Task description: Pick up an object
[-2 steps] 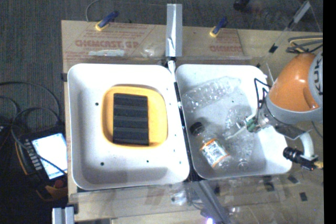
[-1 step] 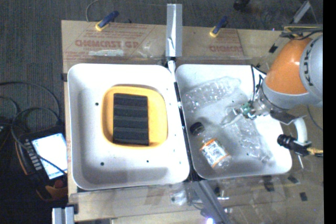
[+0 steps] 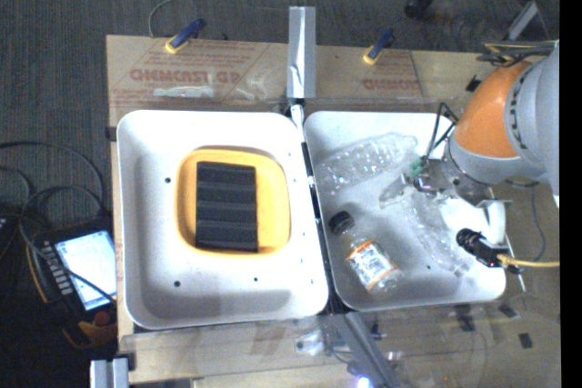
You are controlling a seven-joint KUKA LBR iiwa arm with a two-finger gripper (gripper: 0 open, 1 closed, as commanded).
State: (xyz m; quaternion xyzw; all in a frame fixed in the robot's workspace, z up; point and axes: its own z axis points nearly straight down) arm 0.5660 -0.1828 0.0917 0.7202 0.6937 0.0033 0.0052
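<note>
Camera view puts my arm point(image 3: 509, 123) over the right bin point(image 3: 482, 291), its end effector point(image 3: 427, 182) low among the clear plastic bottles point(image 3: 373, 157); I cannot tell its state from here. I judge this the reaching step, nothing lifted yet. The small bottle with the black cap and orange label point(image 3: 366, 257) lies apart from the clutter near the bin's front, the easier target; the next move needs a clean descent onto one body. The left bin point(image 3: 145, 195) holds a yellow tray with a black insert point(image 3: 227, 206). Both bins sit on a plywood table point(image 3: 182, 73) with clamps, over grey carpet.
</note>
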